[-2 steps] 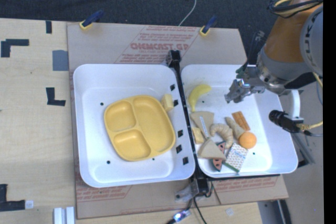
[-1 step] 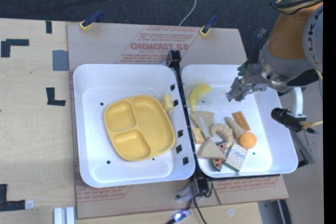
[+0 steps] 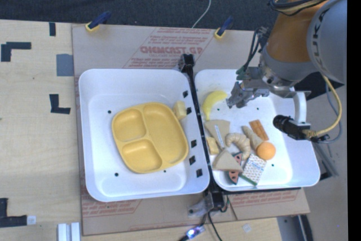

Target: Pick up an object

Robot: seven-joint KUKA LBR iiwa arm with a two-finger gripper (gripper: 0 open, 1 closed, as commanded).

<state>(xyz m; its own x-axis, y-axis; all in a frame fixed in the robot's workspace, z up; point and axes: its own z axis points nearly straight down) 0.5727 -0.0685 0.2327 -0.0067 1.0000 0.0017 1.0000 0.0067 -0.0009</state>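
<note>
My gripper [image 3: 236, 100] hangs over the back part of the right bin [image 3: 293, 172], just right of a pale yellow rounded object [image 3: 213, 102]. Nothing shows between the fingers. In front of it lie several small items: a tan block [image 3: 217, 128], a beige knobbly piece [image 3: 238, 141], an orange stick [image 3: 259, 130], an orange ball [image 3: 265, 150], a tan wedge [image 3: 225, 162] and a checked packet [image 3: 252, 169].
The left bin [image 3: 96, 121] holds a yellow divided tray [image 3: 149, 136] and a small pale piece [image 3: 180, 110] at its right edge. A black divider [image 3: 194, 115] runs between the bins. The arm's orange and grey body [image 3: 299, 36] looms over the right bin's back right.
</note>
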